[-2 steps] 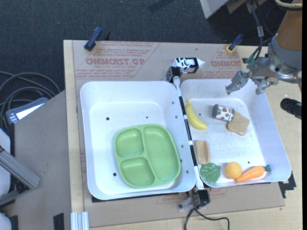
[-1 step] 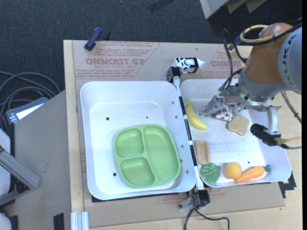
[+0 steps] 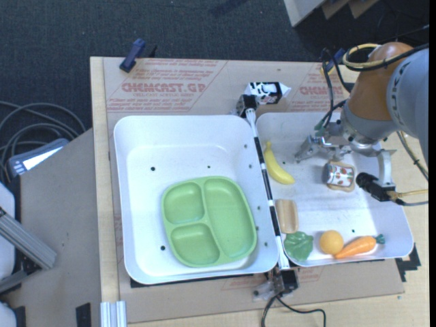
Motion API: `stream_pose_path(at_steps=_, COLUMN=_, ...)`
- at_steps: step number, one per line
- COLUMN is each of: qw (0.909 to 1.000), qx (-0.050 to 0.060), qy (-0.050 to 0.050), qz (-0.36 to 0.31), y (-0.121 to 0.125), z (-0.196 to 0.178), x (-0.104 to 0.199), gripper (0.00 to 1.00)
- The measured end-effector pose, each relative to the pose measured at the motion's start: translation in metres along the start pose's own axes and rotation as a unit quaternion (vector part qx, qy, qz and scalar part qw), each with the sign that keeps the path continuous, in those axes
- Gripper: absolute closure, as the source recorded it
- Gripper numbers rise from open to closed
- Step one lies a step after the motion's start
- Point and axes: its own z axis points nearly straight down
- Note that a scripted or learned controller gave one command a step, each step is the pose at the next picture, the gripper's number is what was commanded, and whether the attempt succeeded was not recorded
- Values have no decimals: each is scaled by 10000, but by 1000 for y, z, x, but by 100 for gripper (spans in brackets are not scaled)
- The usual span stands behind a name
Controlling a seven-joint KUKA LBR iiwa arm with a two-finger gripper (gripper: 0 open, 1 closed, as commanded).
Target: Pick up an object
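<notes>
- The grey arm with the orange band (image 3: 381, 73) reaches in from the right and hangs over the far part of the right shallow white bin (image 3: 398, 218).
- Its two-finger gripper (image 3: 337, 157) sits low in that bin, directly above a small white-and-brown box-like item with red and green marks (image 3: 340, 176); whether the claw is open, closed or gripping that item cannot be told from this view.
- A yellow plastic banana (image 3: 277, 168) lies left of the gripper, close to the divide between the two bins.
- A tan slice of toy bread (image 3: 287, 216) rests against the right bin's left wall, nearer the front.
- Along the front of the right bin sit a green leafy toy vegetable (image 3: 298, 245), a round orange fruit (image 3: 331, 242) and an orange carrot with a green tip (image 3: 356, 246), side by side.
- The left shallow white bin (image 3: 136, 155) holds a light green three-compartment plate (image 3: 207, 220) in its front half.
- A black-and-white tag (image 3: 266, 92) sits on the bench behind the join of the bins.
</notes>
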Motion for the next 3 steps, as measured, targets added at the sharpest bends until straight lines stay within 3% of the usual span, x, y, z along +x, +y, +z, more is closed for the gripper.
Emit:
stream_pose_path(at_steps=1, qw=10000, qx=16, qy=2, qz=0, y=-49, z=0, x=-40, gripper=0)
stream_pose_path(at_steps=2, qw=10000, qx=50, qy=69, qz=-23, y=-23, z=3, x=-71, gripper=0)
stream_pose_path(at_steps=3, qw=10000, qx=36, qy=24, qz=-11, y=-78, z=2, x=-12, gripper=0)
